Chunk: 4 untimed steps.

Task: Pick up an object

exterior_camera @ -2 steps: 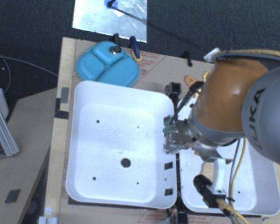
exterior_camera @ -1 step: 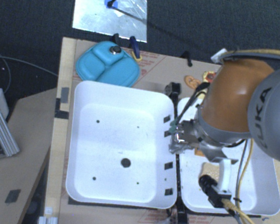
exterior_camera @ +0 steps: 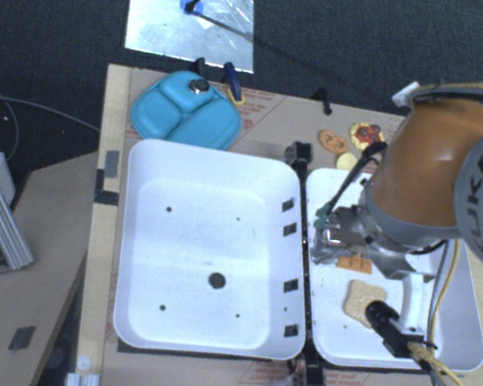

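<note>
Single fixed camera, mounted above the bench (exterior_camera: 262,110), looks down obliquely on both white bins (exterior_camera: 206,254); arm (exterior_camera: 442,162) enters from right.

Two bins side by side on the table (exterior_camera: 105,213): the left bin (exterior_camera: 207,250) by the left edge, the right bin (exterior_camera: 470,345) holding a toast piece (exterior_camera: 360,300) near its front. A divided tray (exterior_camera: 186,110) sits at the table's back left corner, small toy foods (exterior_camera: 348,145) along the back edge.

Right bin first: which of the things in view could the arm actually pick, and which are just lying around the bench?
In play:
- gripper, low in the right bin
- orange flat piece beside it
- toast-shaped piece nearer the front

Lying about:
- left bin
- blue divided tray behind it
- small toy foods on the bench behind the right bin
- silver sheet on the floor
</note>
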{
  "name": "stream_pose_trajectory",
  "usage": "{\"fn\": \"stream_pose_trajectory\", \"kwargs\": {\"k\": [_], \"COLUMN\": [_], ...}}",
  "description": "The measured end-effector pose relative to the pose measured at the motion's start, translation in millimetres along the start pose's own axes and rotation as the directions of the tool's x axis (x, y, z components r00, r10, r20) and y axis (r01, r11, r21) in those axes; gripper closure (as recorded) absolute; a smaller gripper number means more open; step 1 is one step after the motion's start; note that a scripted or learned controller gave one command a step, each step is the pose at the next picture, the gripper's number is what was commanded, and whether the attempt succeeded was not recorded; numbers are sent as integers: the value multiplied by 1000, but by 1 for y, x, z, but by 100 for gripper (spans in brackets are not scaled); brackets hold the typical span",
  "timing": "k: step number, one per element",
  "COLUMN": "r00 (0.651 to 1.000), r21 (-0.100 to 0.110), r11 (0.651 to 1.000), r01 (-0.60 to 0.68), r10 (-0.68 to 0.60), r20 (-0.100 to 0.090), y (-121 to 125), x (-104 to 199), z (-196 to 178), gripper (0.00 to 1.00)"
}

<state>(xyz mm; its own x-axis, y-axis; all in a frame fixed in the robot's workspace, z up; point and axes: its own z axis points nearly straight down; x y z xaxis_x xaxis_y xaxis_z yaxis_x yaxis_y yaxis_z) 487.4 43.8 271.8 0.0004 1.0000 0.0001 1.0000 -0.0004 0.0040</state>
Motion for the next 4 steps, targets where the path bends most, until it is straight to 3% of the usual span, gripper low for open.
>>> {"fn": "stream_pose_trajectory", "kwargs": {"k": [1, 2, 3, 4], "r00": [1000, 1000, 1000, 1000], "r21": [-11, 0, -10, 12], "r11": [1000, 1000, 1000, 1000], "r01": [5, 11, -4, 8], "r10": [-5, -11, 4, -8], "r20": [-2, -3, 0, 0], "y": [1, 0, 1, -1], "x": [-3, 63, -6, 39], "z": [-115, -123, -218, -113], "gripper": [100, 100, 100, 100]}}
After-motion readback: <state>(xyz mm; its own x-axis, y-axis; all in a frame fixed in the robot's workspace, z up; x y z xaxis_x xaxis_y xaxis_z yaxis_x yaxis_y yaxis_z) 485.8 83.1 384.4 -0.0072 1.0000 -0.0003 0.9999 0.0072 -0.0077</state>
